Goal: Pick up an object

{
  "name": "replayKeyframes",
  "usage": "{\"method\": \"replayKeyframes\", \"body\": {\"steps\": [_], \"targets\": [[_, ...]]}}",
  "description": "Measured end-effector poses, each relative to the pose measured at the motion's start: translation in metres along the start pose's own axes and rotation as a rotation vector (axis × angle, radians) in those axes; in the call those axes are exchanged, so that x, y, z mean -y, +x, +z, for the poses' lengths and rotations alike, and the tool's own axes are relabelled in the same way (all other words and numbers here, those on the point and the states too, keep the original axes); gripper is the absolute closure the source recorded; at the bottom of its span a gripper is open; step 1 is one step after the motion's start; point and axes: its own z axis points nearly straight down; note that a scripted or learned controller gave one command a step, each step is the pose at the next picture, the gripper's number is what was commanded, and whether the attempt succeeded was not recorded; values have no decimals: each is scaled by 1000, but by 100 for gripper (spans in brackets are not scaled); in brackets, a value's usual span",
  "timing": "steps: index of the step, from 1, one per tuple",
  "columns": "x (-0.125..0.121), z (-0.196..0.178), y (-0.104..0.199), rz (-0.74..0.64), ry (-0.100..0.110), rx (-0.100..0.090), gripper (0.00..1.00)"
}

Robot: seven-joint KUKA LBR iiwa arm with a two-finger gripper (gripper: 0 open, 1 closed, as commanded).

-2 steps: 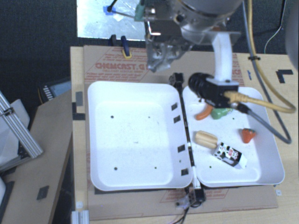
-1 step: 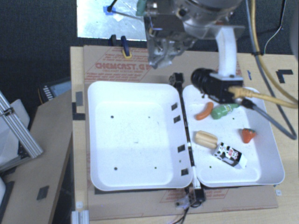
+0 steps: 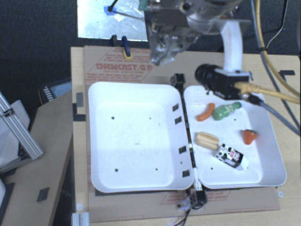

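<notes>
We find the gripper (image 3: pixel 162 55) high over the bench beyond the left bin's (image 3: pixel 101 102) far rim, nothing visibly in it — whether it is parted or closed we cannot tell; in the right bin (image 3: pixel 275 166) lie an orange sausage (image 3: pixel 205 112) touching a green bottle (image 3: pixel 225 110), a red-orange piece (image 3: pixel 249 136), a tan roll (image 3: pixel 207 140) and a black-and-white carton (image 3: pixel 231 156) — all well apart from the gripper.
</notes>
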Motion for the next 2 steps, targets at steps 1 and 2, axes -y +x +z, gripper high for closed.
{"method": "replayKeyframes", "body": {"steps": [1, 2], "targets": [[0, -11, 0, -4, -1, -1, 100], [4, 69, -39, 41, 18, 11, 100]]}}
